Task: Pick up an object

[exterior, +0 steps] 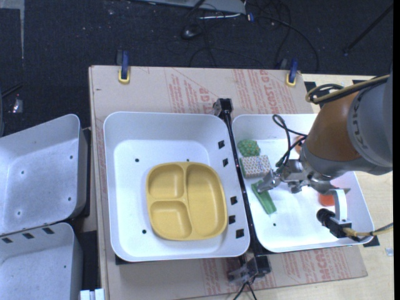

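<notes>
In the right bin [300, 239], near its left wall, lie a green knobbly round piece [248, 147], a pale speckled block [255, 165] and a long green piece [267, 202]. An orange-red item [327, 199] peeks out from under the arm further right. My gripper [270, 183] hangs low over the bin's left side, just right of the speckled block and just above the upper end of the long green piece. Whether it touches either one I cannot make out.
A yellow divided plate [186, 200] lies in the left bin [125, 142]. The black divider [236, 167] between the bins runs close to the left of the gripper. The grey and orange arm [344, 136] covers the right bin's right half.
</notes>
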